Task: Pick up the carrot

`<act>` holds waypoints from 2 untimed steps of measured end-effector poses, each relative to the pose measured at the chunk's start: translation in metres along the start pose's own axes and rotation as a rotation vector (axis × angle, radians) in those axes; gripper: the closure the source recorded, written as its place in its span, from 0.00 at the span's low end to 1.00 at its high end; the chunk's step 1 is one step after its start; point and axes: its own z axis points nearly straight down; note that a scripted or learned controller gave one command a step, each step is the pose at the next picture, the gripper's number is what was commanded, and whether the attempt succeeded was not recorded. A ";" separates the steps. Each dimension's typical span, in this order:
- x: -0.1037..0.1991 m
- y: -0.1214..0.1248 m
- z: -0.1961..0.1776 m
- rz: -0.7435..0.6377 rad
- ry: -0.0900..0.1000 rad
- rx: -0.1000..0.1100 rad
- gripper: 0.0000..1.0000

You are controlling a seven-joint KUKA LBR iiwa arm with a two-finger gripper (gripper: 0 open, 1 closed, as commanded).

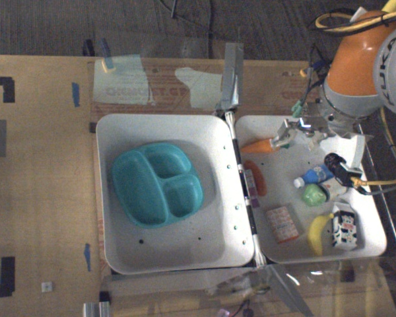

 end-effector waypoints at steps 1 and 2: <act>-0.030 0.041 0.106 -0.124 -0.003 -0.008 0.00; -0.033 0.041 0.095 -0.122 -0.006 -0.006 1.00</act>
